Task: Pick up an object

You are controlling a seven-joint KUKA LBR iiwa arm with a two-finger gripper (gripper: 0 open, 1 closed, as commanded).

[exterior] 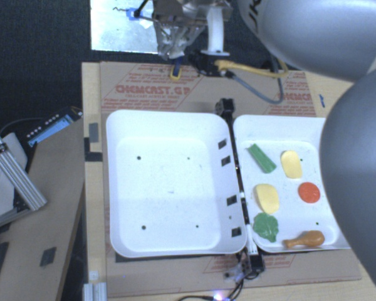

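The right bin (282, 125) holds several toy foods: a green bar (261, 158), a pale yellow piece (291, 164), a yellow oval (267, 198), a red ball (309, 192), a green leafy lump (266, 226) and a brown drumstick (305, 239). My gripper (173, 54) hangs high at the top of the view, beyond the far edge of the left bin (122, 187) and well away from the toys. Its fingers taper together to a point and look shut, with nothing between them. The grey arm covers the right bin's far right corner.
A black hinge strip (233, 168) runs between the two bins. A yellow cable (250, 69) and a grey one trail over the cardboard behind the bins. A small yellow tab (175, 73) sits on the cardboard under the gripper. Metal rails (12, 174) lie at the left.
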